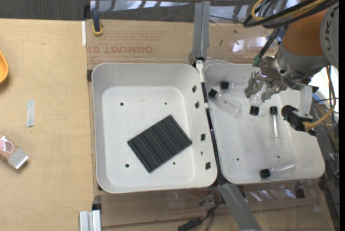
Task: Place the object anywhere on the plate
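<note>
End effector (262,90) hovering low at twelve o'clock of right bin (237,170), grip state impossible to tell. Clear vials (274,123) scattered beneath, likely pick targets. Ribbed dark plate (159,143) lying centre of left bin (108,116), awaiting delivery.

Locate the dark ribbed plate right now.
The dark ribbed plate lies tilted on the left bin's floor, toward its lower right.

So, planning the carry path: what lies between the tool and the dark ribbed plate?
The camera view shows two black-capped vials near the tool, then the bins' adjoining rims, then white bin floor up to the plate.
</note>
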`<state>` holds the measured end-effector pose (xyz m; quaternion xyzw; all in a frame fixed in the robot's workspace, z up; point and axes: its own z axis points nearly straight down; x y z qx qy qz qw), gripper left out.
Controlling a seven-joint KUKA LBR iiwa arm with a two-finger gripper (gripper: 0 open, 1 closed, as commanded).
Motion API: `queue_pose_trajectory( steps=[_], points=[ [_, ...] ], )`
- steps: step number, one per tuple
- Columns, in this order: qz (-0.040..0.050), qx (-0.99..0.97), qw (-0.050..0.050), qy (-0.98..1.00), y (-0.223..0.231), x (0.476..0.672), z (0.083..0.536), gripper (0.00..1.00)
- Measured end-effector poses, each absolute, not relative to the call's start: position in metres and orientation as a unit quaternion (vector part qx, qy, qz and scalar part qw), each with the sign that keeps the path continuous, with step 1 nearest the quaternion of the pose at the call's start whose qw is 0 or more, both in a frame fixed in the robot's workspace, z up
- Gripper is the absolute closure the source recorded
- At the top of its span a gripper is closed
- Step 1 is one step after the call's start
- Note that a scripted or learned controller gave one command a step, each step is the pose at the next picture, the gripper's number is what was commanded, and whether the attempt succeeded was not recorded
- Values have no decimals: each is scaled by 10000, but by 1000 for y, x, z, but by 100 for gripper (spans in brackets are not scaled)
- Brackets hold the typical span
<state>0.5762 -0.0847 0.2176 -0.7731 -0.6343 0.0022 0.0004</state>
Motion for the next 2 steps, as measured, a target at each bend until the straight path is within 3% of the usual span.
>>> queue_pose_trajectory(
  steps=[1, 2],
  points=[
    [19, -7434, 13, -6689, -60, 499, 196, 100],
    [19, -7177, 5, -6963, 8, 554, 190, 100]
  ],
)
